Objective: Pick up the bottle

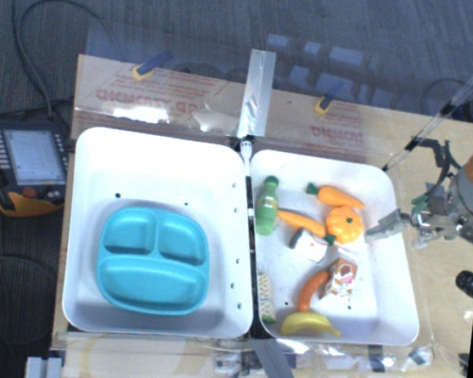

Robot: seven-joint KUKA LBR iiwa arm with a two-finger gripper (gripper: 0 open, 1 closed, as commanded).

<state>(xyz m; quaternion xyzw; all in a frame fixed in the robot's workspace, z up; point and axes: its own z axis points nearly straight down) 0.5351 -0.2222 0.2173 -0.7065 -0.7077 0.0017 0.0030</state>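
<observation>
At the front of the right bin (391,327), a yellow banana (309,325) is lying close to the near wall. Just behind it, an orange sausage-shaped toy (313,289) is lying tilted, beside a small red and white carton (343,280). In the left bin (89,208), a blue tray (154,258) with three parts is sitting flat near the front.

Farther back in the right bin, an orange pumpkin (345,225) is sitting next to a long carrot (301,222). Another carrot (334,196) is lying behind them.

The bottle (266,205) is green. It is lying on its side against the left wall of the right bin, well apart from the gripper (383,225).

The gripper is hanging over the right edge of the right bin. Nothing is between its fingers. I cannot tell if they are spread or pressed together.
</observation>
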